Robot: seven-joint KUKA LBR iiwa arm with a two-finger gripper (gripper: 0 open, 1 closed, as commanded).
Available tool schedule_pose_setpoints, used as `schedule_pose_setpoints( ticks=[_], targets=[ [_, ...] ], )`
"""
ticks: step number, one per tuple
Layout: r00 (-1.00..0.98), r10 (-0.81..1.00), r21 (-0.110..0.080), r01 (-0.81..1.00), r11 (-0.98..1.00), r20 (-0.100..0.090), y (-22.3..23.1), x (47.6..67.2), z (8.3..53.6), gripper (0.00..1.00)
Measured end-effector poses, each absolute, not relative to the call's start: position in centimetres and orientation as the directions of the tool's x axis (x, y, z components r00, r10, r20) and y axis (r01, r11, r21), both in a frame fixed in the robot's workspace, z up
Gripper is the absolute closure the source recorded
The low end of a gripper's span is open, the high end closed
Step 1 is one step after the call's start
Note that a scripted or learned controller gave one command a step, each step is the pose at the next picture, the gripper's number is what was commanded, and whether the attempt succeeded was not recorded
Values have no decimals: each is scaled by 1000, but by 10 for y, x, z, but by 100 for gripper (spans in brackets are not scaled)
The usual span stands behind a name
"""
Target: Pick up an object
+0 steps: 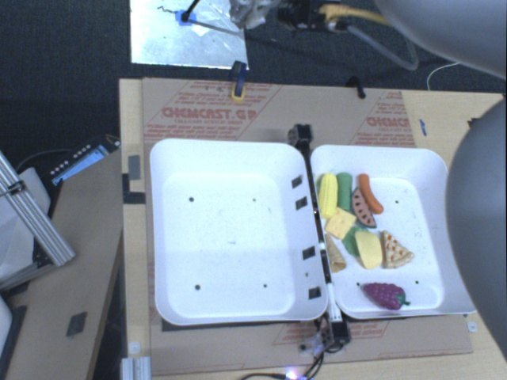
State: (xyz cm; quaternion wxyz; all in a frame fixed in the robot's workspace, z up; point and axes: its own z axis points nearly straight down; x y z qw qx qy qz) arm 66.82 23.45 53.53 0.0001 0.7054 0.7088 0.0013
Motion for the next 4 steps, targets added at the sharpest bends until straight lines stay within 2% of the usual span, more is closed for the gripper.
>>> schedule_pose_setpoints(
  ticks=[1,2,4],
  targets=[
    [-6,1000,1,1000,6,0,234,668,535,100],
    [5,1000,1,1000,-5,-1,159,669,535,100],
    [-6,1000,3,1000,6,1,234,668,535,100]
  ],
)
